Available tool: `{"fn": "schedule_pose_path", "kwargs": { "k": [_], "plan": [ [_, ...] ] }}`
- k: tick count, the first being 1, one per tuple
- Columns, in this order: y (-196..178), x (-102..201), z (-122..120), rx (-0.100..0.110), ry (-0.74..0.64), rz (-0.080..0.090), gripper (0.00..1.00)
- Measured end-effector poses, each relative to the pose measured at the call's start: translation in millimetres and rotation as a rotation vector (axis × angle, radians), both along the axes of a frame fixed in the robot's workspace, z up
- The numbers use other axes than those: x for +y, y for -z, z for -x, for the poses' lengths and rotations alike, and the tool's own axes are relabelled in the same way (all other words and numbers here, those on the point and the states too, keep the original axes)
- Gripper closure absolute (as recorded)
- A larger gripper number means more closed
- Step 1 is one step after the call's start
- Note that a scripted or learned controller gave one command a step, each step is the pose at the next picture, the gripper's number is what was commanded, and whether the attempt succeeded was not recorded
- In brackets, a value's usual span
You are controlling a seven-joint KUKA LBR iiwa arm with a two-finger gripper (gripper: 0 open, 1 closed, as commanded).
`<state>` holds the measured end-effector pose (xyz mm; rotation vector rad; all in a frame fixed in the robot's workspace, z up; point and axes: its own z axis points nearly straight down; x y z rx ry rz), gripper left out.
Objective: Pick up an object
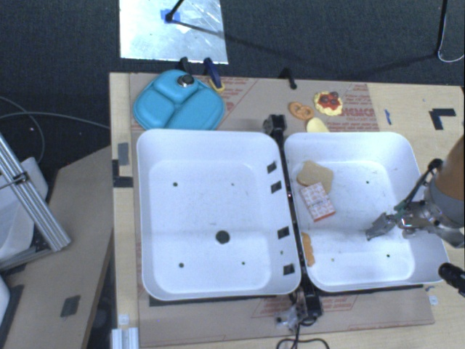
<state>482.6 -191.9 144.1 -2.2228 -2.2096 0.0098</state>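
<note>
Over the right bin (407, 151), pincer (379, 228) low, seemingly spread, gripping nothing, apart from red-checked packet (317, 201).

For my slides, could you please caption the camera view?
Gripper hovers in the right bin, apart from the checkered packet and tan slice.

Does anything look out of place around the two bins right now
Yes. Three toy food pieces, a pizza slice, a cookie and a yellow piece, lie on the bench behind the right bin, not in it.
</note>
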Motion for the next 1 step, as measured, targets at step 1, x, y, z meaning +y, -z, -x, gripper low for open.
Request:
{"fn": "schedule_pose_path", "kwargs": {
  "k": [1],
  "plan": [
    [58.7,100.1,-8.6,-0.020,-0.014,0.006,0.00]
  ]
}}
